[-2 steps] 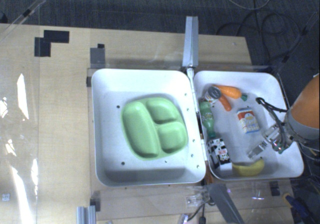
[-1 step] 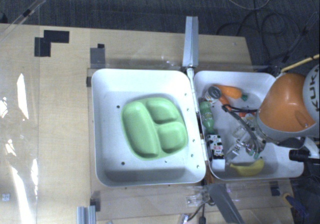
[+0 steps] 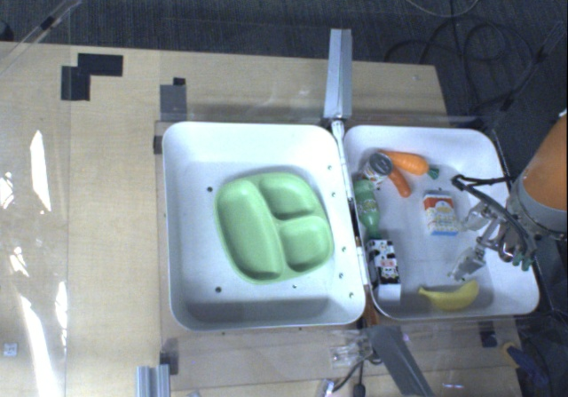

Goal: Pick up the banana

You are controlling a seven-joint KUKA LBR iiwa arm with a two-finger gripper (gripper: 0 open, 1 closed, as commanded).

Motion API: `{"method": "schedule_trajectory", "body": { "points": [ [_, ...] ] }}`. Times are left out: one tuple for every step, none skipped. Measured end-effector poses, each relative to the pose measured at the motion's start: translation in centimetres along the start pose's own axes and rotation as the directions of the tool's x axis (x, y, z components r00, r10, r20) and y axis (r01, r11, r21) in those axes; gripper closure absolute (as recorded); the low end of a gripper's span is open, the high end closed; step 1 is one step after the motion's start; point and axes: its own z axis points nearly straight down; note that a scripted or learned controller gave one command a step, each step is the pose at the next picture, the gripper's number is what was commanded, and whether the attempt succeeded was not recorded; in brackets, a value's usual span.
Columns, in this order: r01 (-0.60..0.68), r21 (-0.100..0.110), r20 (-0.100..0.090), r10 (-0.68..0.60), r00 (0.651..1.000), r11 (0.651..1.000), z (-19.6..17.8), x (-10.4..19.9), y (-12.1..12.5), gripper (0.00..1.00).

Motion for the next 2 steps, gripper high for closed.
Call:
{"method": "schedule_trajectory", "body": {
  "points": [
    [0.302,0.001,0.005,-0.302,0.953,0.953,5.7,1.7,3.4,0.00],
    [0.297,0.000,0.014,-0.297,0.955,0.955,4.5,1.4,3.5,1.00]
  ]
}}
